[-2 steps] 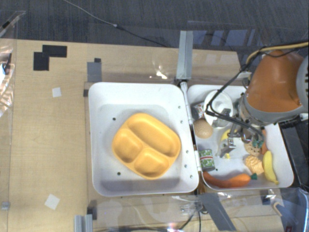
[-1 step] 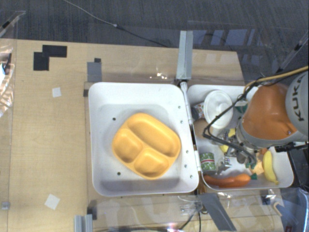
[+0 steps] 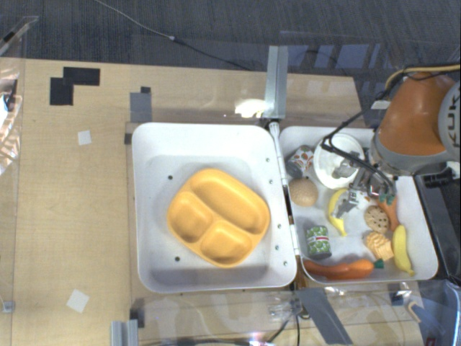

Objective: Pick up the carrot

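The carrot (image 3: 340,268), long and orange, lies along the front wall of the right bin (image 3: 426,259). My gripper (image 3: 351,197) hangs over the middle of that bin, above a small banana (image 3: 336,220) and behind the carrot, well apart from it. The view is too small and cluttered to tell how the gripper stands. The grey arm with its orange band (image 3: 414,121) reaches in from the right.
Crowding the right bin are a white cup (image 3: 336,166), a tan ball (image 3: 304,192), a green can (image 3: 318,241), a cookie (image 3: 376,218), a bread piece (image 3: 379,246) and a second banana (image 3: 400,249). A yellow divided plate (image 3: 218,215) lies in the left bin (image 3: 155,157).
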{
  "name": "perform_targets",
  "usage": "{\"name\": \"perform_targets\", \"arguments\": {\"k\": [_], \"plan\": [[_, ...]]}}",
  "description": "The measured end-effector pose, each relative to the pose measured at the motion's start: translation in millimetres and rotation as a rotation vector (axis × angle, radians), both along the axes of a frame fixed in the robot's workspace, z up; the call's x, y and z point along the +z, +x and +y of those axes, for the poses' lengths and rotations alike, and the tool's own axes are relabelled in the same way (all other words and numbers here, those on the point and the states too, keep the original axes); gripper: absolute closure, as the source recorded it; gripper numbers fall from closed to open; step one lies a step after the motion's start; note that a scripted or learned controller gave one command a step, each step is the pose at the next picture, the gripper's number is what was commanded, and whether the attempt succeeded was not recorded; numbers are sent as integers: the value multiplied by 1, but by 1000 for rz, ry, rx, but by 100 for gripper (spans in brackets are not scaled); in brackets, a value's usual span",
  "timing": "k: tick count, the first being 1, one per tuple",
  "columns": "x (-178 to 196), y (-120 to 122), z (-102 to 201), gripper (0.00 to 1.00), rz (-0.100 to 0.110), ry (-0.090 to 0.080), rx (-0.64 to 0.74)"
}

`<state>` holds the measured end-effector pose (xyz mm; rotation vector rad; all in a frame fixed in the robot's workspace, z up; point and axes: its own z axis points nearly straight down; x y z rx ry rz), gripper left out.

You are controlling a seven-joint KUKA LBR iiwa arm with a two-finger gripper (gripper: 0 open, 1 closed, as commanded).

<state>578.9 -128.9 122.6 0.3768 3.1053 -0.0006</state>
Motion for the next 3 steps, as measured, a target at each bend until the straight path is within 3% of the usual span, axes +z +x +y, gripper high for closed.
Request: {"name": "perform_targets", "arguments": {"k": [1, 2, 3], "plan": [[-29, 25, 31, 0, -7, -2, 80], [-32, -31, 31, 0, 2, -1, 150], [0, 31, 11, 0, 3, 5, -321]]}}
